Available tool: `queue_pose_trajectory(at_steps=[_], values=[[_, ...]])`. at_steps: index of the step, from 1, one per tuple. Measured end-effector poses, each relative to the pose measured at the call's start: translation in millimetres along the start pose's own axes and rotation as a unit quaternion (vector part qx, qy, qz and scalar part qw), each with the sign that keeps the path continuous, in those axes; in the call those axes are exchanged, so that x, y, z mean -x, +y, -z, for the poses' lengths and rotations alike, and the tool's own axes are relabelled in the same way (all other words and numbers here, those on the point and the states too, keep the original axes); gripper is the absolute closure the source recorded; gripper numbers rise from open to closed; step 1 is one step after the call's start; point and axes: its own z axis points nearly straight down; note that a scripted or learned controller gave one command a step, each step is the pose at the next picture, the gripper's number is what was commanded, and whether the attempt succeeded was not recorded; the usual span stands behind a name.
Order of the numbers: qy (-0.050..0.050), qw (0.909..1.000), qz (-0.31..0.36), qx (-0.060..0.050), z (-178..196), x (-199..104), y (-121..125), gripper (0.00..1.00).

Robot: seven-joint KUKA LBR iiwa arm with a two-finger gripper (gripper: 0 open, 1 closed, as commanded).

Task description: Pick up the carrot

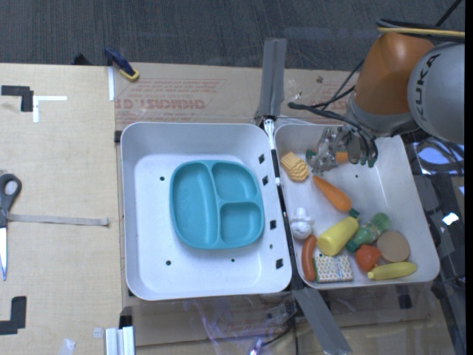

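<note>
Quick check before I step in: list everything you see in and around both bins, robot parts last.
divided plate: one, teal, left bin
carrot: one, orange, right bin, lying below the gripper
corn piece: one, yellow, right bin, near the divider
mushroom: one, white, right bin
sausage: one, red, right bin front
cracker: one, tan, right bin front
banana: one, yellow, right bin front
scissors: one, bench left edge
gripper: one, above the right bin

On the light wooden surface (59,161) before me, the left shallow white bin (140,272) holds a teal three-compartment plastic tray (217,203). Grey-handled scissors (6,213) lie far left; a blue-and-yellow clip (120,62) rests near the top.
</note>
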Motion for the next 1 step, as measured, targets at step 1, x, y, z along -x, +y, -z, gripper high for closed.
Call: queue_pose_trajectory(at_steps=[1], values=[[0.0,1.0,0.0,0.0,-0.1,-0.1,0.2,0.0]])
